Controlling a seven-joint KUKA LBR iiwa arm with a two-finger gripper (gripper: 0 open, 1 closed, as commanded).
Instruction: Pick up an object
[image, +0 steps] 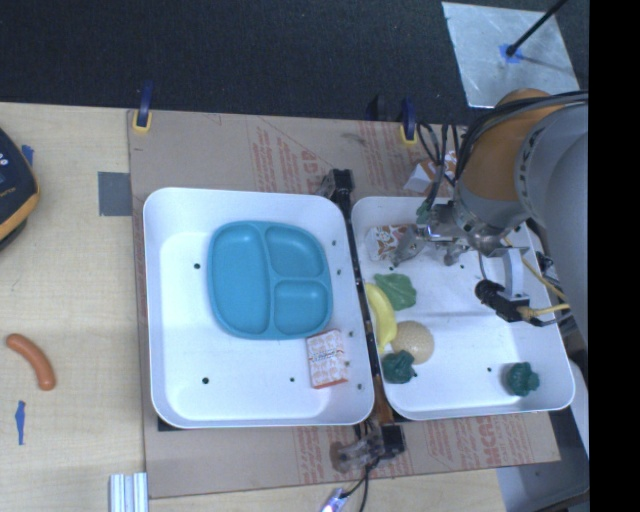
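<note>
On the worktop (70, 290) two shallow white bins sit side by side, their inner rims touching. The left bin (170, 330) holds a blue divided plate (268, 278) lying flat toward its twelve o'clock side, and a small red-and-white packet (327, 358) just beside the plate's five o'clock corner. The right bin (470, 395) carries the loose objects: a yellow banana (381, 313) along its nine o'clock wall, a green leafy piece (398, 290) touching the banana at its top, a beige round item (413, 341) just beside the banana, a dark green lump (398, 367) touching that round item at six o'clock, and another dark green lump (521, 378) well apart near the four o'clock corner. A crumpled printed wrapper (390, 240) lies at the bin's eleven o'clock corner. The arm enters from three o'clock, and its tool (437, 232) hangs low over the bin's twelve o'clock area, just beside the wrapper; I cannot tell whether it is spread or pressed together. An orange sausage (32, 360) lies on the bare worktop at nine o'clock.
</note>
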